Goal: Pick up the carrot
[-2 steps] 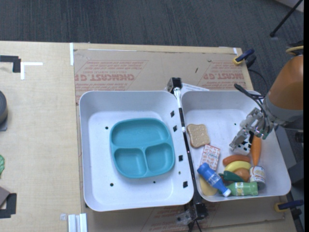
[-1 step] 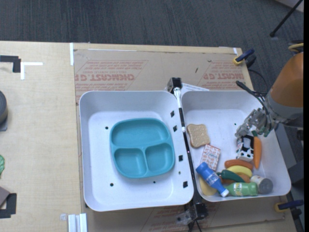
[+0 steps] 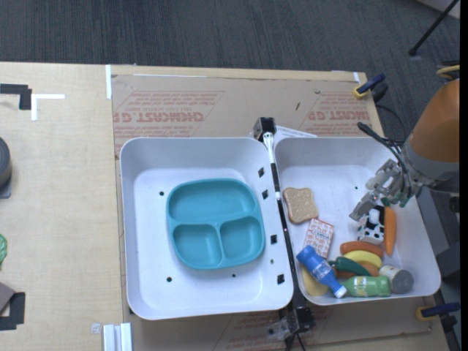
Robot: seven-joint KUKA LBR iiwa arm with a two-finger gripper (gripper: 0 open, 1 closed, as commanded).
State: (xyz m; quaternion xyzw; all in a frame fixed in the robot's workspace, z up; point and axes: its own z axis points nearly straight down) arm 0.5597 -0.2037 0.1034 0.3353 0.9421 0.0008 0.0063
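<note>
Bench (image 3: 58, 196): light wood with a cardboard sheet (image 3: 219, 108) under two white bins. Left bin (image 3: 146, 174) holds a teal divided plate (image 3: 216, 221). Right bin (image 3: 322, 159) holds the clutter, all in its near-right part.

Arm (image 3: 439, 130) comes in from the right, orange band showing, wrist over the right bin's right side. Claw (image 3: 369, 203) hangs low over the bin, fingers aimed down-left. Can't tell if they are spread or pressed together; nothing visibly pinched between them.

Carrot (image 3: 390, 230): small, plain orange, tapered stick. Lies in the right bin near its right wall, just beside the claw, on its lower-right side. Not between the fingers. Long axis runs roughly along the view's vertical, slightly tilted. Which end is the tip is too small to tell.

Neighbours: black-and-white cow toy (image 3: 374, 229) touching the carrot's left side, right under the claw. Below them a banana (image 3: 360, 250), a green bottle (image 3: 369, 287), a blue bottle (image 3: 319, 270). Toast slice (image 3: 300, 204) and a small red-print box (image 3: 319, 237) sit further left, well apart from the carrot.
</note>
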